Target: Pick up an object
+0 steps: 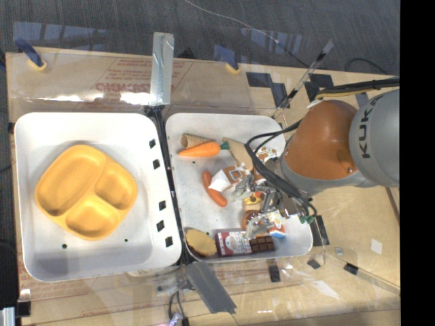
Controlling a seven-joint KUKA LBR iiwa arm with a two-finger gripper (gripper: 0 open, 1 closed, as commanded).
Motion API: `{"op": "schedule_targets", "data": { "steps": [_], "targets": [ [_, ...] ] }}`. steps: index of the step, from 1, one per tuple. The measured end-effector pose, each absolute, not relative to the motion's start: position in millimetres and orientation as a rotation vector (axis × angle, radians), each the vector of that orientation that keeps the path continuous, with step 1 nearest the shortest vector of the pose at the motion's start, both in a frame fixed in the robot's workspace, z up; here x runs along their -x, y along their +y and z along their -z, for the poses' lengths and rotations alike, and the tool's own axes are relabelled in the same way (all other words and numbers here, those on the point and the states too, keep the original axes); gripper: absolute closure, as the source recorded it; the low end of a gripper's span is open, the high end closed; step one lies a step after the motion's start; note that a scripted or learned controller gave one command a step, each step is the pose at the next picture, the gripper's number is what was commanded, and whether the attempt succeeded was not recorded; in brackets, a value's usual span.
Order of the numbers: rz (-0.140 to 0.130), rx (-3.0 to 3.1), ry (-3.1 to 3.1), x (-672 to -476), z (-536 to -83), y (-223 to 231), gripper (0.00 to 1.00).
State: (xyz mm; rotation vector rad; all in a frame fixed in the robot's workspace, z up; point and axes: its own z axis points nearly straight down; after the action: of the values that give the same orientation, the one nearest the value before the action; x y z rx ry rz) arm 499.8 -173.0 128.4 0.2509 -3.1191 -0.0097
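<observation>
The gripper (266, 212) hangs low over the cluttered right bin (187, 124), buried among cables, and I cannot tell what it has or hasn't got. Right beneath it sits a jumble of small packets (234, 176), with a chocolate bar (245, 243) near the front wall, a cookie (199, 242) beside that, and a carrot (200, 151) farther back. Things lie so tightly here that a pinch could catch two at once or slide off a wrapper. The left bin (27, 134) holds a yellow divided tray (85, 191).
</observation>
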Motion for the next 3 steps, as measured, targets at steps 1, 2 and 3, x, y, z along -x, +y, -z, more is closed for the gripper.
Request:
{"op": "schedule_targets", "data": {
  "steps": [1,2,3],
  "targets": [
    [-0.005,-0.194,-3.155,-571.3,-101,-118,0.0],
    [-0.007,-0.04,-3.16,-569.6,-101,-94,0.0],
    [0.0,0.176,-3.139,-574.6,-92,-95,0.0]
  ]
}}
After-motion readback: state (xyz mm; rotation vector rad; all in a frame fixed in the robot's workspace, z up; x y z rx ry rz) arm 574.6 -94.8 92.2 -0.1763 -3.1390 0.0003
